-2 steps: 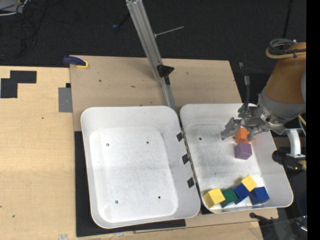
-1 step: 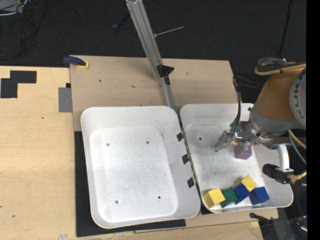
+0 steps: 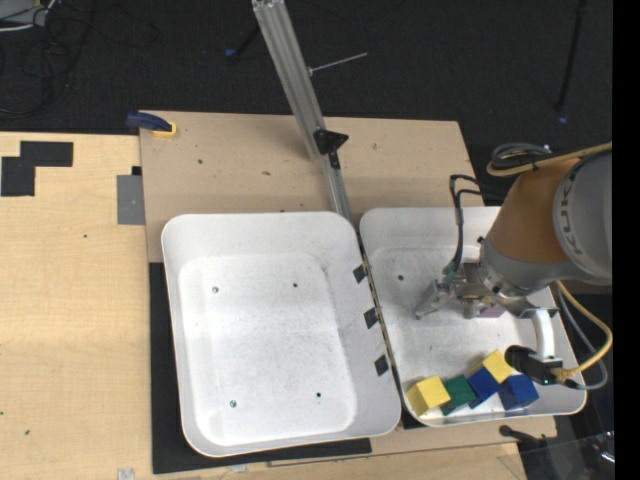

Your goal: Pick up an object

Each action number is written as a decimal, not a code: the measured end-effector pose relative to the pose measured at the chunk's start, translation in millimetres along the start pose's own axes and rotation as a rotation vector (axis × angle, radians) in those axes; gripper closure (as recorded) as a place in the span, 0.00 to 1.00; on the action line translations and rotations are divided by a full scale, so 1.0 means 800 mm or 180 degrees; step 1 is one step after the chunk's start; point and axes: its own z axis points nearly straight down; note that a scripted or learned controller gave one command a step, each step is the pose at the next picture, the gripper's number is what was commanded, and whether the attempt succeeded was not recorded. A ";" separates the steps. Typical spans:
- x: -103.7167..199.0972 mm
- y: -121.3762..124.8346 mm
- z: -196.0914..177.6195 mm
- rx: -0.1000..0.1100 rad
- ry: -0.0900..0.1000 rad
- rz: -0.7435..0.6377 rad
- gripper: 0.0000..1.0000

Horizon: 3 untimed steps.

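Gripper (image 3: 452, 298) sits low over bare floor of right bin (image 3: 410, 243), grasp state cannot be told, nothing visibly held; yellow (image 3: 431, 393), green (image 3: 460, 392) and blue blocks (image 3: 518, 391) lie clustered at near edge, pick not yet done.

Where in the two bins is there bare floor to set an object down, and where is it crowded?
The left bin shows bare floor from wall to wall. In the right bin, the far-left floor is free, bordered by the divider and the end effector. Its near corner is crowded: yellow block, green block, blue blocks huddle together under the arm.
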 end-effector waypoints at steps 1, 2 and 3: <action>-0.003 0.001 -0.016 -0.0014 -0.0004 0.0027 1.00; -0.001 0.002 -0.095 -0.0040 -0.0009 -0.0007 1.00; -0.001 0.007 -0.173 -0.0044 -0.0011 -0.0005 1.00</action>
